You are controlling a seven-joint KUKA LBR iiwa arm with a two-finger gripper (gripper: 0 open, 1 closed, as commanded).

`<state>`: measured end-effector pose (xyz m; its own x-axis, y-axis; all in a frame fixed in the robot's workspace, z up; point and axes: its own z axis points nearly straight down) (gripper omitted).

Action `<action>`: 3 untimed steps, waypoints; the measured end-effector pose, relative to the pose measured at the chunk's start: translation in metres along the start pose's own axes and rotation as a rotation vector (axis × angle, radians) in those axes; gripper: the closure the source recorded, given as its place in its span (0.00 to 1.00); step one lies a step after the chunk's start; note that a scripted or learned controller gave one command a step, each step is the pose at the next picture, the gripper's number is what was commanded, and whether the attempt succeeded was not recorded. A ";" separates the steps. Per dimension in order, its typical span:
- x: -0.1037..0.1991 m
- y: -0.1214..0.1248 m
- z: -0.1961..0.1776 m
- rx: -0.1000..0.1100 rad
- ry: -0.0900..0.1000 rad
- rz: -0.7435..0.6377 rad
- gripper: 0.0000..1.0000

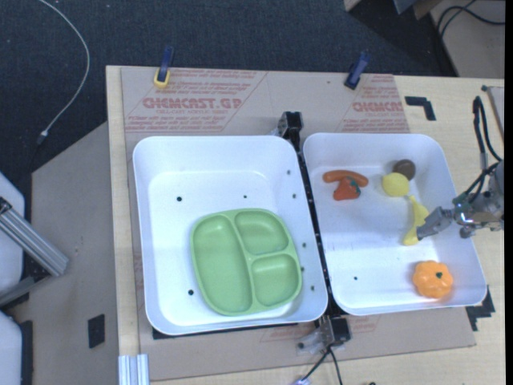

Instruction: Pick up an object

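- The grey metal two-finger gripper (pixel 437 223) reaches in from the right edge over the right-hand shallow white bin (pixel 377 291), with dark cables trailing off behind it.
- Its tips sit low in the right half of that bin, and whether they are spread or pinched together I cannot tell at this size; nothing can be made out between them.
- Just beside the tips, on their left, lies the long yellow plastic banana-shaped toy (pixel 414 218), running up and down the bin floor; whether the tips touch it cannot be told.
- At the upper end of that toy sits a round yellow lemon-like ball (pixel 394 184), with a small brown rounded object (pixel 405 168) touching or nearly touching it toward the bin's far wall.
- Below the gripper, near the front right corner of the same bin, rests a small orange pumpkin-shaped toy (pixel 433 280), apart from the tips.
- Toward the bin's left side lie an orange sausage-shaped toy (pixel 345 176) and, pressed against it from below, a red chunky piece (pixel 347 190).
- The left-hand shallow white bin (pixel 160 215) holds a pale green plastic divided plate (pixel 244 259) with three compartments, lying flat toward the front.
- Both bins stand side by side on a brown cardboard-covered bench (pixel 208 103) printed with red lettering.
- A yellow-and-blue clamp (pixel 163 68) and a blue clamp (pixel 357 70) grip the board's far edge.
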<state>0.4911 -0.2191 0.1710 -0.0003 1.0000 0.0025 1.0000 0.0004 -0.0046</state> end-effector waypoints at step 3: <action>0.007 -0.006 0.076 -0.006 -0.003 0.001 1.00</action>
<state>0.4844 -0.2117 0.0948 0.0009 1.0000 -0.0008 1.0000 -0.0009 0.0015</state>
